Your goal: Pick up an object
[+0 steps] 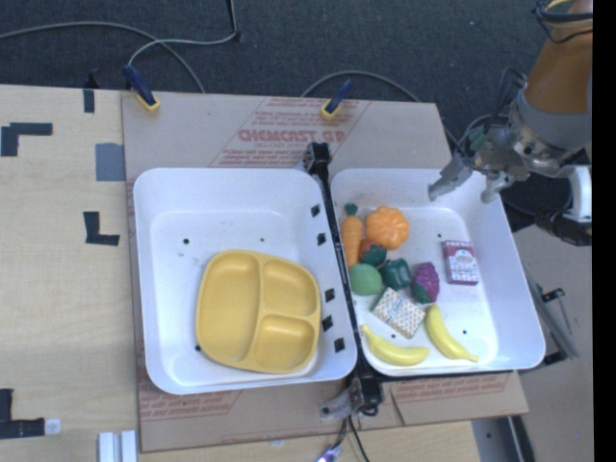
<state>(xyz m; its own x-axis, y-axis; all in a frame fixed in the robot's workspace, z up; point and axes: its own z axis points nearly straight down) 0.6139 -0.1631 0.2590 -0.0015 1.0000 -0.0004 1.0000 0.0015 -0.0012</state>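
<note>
The pincer (465, 183) hangs over the upper right rim of the right shallow white bin (500, 258), its two grey fingers (445, 183) spread apart with nothing between them. The toy food lies below and to its left, well apart from it. A round orange plastic pumpkin (387, 226) sits beside an orange plastic carrot (352, 238) close to the bin's left wall. Below them crowd a green round fruit (365, 279), a dark green pepper-like piece (395, 272) and a purple grape bunch (425, 281), all touching or nearly so. A small red printed box (460, 262) lies alone toward the right. A pale patterned cracker packet (398, 312) rests near two yellow plastic bananas (393, 350) (449, 335) at the lower edge.

The left shallow white bin (164, 258) holds a yellow three-compartment plastic plate (258, 311). Both bins rest on a brown cardboard sheet (241, 138) clamped with yellow-and-blue clips (141, 89); beneath it is a light wooden tabletop (48, 306), with dark carpet (289, 17) and cables beyond.
</note>
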